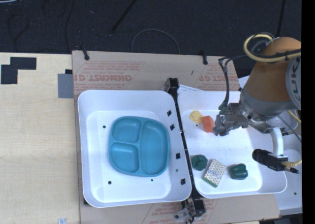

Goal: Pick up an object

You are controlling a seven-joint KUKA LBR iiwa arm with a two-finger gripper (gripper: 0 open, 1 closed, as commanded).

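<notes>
The right bin (256, 186) holds several small objects. A yellow piece (196, 116) and an orange-red block (207, 123) lie side by side near its upper left. A dark green round thing (199, 162), a speckled white packet (214, 173) and a green pepper-like object (238, 171) sit along its front. My gripper (221, 127) hangs low over the bin, just right of the orange-red block and close to touching it. Its fingers are dark and bunched together from this angle.
The left bin (91, 119) carries a blue divided plate (138, 145). A black divider bar (178, 139) runs between the bins. The arm's grey and orange body (270, 82) covers the right bin's far right corner. Cardboard lies under both bins.
</notes>
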